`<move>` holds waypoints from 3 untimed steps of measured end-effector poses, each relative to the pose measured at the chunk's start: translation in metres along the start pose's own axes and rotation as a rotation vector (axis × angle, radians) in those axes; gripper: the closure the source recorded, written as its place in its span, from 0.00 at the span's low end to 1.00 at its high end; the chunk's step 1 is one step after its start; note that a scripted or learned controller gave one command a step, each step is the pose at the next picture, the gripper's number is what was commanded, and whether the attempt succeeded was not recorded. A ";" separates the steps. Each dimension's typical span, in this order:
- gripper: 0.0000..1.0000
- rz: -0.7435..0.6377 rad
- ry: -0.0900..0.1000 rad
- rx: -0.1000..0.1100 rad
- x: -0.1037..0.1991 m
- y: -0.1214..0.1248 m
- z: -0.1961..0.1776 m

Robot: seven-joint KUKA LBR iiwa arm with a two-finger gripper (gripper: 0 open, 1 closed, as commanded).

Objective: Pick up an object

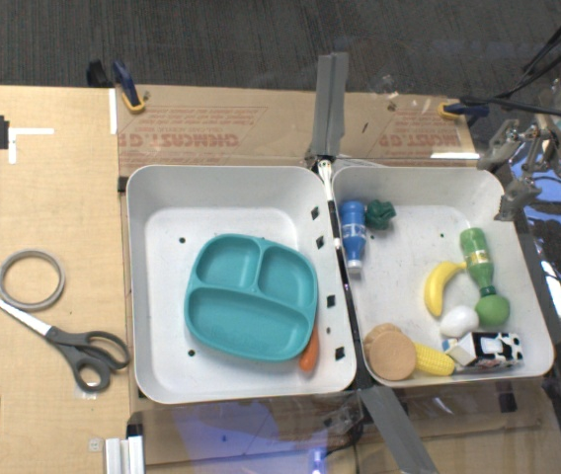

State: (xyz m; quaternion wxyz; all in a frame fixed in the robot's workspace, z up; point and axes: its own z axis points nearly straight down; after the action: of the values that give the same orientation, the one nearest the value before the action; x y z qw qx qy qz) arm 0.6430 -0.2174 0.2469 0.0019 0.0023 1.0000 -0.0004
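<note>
**Two bins loaded, arm at the upper right edge**

Camera view. The reference landmark is the divider (335,265) where the two white bins meet.

Left of the divider, the left bin (152,265) carries a teal compartment plate (251,297). An orange carrot-like piece (308,354) lies against the plate's lower right rim, just beside the divider.

Right of the divider, the right bin (409,255) holds a blue bottle (352,231) close to the divider, with a dark green toy (380,213) touching its upper end. Further right lie a banana (440,286), a green bottle (478,265), a white egg shape (458,319), a corn cob (434,360), a tan disc (391,354) and a black-and-white toy car (493,348).

Far right of the divider, above the bin's corner, arm hardware and cables (542,156) show; the claw's state cannot be told.

On the worktop (53,215), well left of the divider, lie scissors (68,342) and a tape ring (31,278).
</note>
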 end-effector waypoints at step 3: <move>0.00 0.278 0.002 0.000 0.083 0.084 0.154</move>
State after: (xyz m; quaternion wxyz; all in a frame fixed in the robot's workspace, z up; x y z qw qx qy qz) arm 0.5605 -0.1331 0.0924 0.0010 0.1407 0.9900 0.0000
